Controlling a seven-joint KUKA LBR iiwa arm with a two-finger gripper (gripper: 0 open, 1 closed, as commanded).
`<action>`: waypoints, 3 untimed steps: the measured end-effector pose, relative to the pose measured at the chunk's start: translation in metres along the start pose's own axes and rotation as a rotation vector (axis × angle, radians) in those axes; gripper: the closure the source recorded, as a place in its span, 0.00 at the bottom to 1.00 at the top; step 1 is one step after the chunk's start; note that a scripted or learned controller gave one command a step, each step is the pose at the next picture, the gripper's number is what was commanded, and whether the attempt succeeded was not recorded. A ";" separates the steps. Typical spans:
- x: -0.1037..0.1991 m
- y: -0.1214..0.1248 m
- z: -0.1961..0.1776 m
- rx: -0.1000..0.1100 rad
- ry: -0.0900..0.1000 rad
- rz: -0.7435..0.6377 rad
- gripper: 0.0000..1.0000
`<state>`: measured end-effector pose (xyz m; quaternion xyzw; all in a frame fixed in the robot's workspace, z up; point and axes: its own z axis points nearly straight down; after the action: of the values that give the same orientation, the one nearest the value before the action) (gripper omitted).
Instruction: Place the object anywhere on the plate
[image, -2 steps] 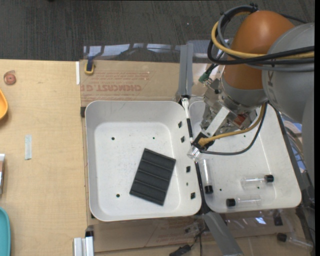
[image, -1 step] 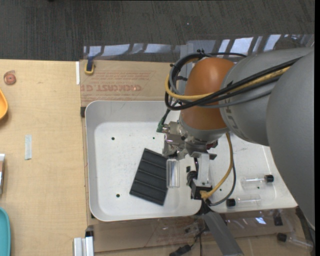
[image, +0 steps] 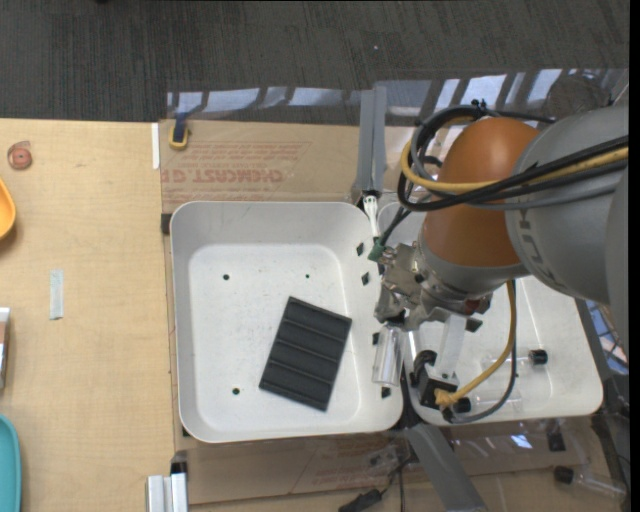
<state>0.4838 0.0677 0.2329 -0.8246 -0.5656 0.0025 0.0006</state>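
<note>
Camera view: the black ridged plate (image: 306, 353) lies left of the gripper (image: 392, 352), long axis tilted. I cannot tell the gripper's state.

1 fixed camera sits above the bench and looks down at a slant, near enough that the left bin (image: 200, 330) fills the middle of the frame. The right bin (image: 560, 390) lies toward 3 o'clock, largely covered by the arm (image: 500, 200), which enters from 3 o'clock. Dark floor runs along 12 o'clock; wooden bench top (image: 80, 250) spreads toward 9 o'clock.
</note>
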 end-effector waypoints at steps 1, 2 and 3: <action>0.046 -0.025 0.061 0.002 -0.002 0.173 1.00; 0.018 0.003 -0.056 -0.001 -0.001 0.285 1.00; 0.055 -0.009 0.035 0.001 -0.001 -0.174 1.00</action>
<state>0.4949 0.1218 0.1979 -0.7722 -0.6353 0.0033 0.0010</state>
